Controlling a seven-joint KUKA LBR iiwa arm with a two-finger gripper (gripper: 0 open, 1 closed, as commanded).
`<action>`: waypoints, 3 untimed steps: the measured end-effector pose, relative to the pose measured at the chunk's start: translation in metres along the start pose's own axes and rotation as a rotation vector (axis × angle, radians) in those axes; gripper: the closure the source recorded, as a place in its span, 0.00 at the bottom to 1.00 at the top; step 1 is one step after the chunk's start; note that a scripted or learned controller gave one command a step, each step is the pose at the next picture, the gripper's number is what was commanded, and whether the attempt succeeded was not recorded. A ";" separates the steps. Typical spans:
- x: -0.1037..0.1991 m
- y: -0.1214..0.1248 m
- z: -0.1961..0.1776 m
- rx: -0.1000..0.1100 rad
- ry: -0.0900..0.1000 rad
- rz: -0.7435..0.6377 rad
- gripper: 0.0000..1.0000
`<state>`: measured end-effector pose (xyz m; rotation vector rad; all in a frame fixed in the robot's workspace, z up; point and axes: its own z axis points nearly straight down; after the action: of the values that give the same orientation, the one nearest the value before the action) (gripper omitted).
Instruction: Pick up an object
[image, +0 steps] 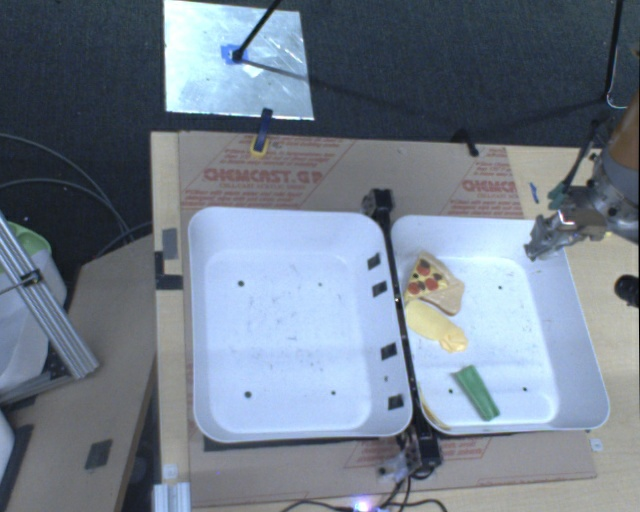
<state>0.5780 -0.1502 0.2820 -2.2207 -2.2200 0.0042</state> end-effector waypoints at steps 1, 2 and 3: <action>0.006 -0.052 0.067 0.004 0.003 0.000 1.00; 0.068 -0.092 0.063 -0.002 0.004 -0.008 1.00; 0.102 -0.089 -0.075 -0.021 0.001 -0.010 1.00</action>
<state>0.4888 -0.0477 0.3571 -2.2193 -2.2413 -0.0212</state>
